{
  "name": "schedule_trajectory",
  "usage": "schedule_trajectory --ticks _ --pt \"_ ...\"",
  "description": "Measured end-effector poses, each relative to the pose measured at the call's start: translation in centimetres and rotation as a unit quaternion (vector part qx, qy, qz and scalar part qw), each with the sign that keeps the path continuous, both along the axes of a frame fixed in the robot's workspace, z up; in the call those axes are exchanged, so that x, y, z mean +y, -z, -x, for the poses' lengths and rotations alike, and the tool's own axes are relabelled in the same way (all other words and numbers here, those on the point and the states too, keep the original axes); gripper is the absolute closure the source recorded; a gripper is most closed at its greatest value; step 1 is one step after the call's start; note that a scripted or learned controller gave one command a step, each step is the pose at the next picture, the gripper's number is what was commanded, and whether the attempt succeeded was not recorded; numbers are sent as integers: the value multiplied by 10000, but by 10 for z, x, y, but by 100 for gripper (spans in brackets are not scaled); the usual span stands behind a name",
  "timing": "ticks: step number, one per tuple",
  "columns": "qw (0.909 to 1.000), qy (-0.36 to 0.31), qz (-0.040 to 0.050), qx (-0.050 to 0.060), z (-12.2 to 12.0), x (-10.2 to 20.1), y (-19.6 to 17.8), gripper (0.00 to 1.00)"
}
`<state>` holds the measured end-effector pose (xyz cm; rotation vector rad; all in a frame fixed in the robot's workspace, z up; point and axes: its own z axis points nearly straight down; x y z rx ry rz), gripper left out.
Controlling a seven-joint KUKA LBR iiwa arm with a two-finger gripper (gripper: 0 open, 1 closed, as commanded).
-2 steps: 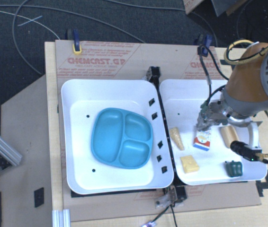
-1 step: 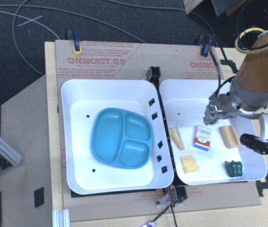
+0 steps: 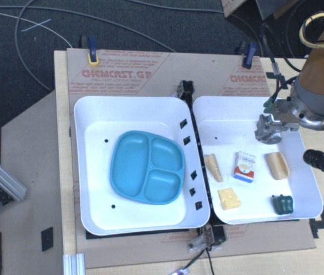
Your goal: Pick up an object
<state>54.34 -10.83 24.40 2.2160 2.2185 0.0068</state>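
Observation:
The right bin [image 3: 225,110] holds several small items: a tan bread stick [image 3: 213,168], a red, white and blue carton [image 3: 245,167], a tan bread roll [image 3: 277,165], a yellow cheese wedge [image 3: 229,199] and a dark green pepper [image 3: 282,204]. My gripper [image 3: 268,129] hangs over the bin's upper right part, above and just left of the roll, and no item shows in it. The arm comes in from the right edge.
The left bin [image 3: 87,153] holds a blue divided plate [image 3: 147,167]. Black clips run along the divider [image 3: 189,148] between the bins. Clamps [image 3: 93,50] hold the cardboard base at the back. Cables lie on the dark floor beyond.

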Motion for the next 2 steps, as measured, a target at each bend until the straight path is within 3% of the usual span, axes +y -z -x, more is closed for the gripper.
schedule_trajectory --ticks 2 --pt "10000 -21 -24 54 -3 99 21 100"
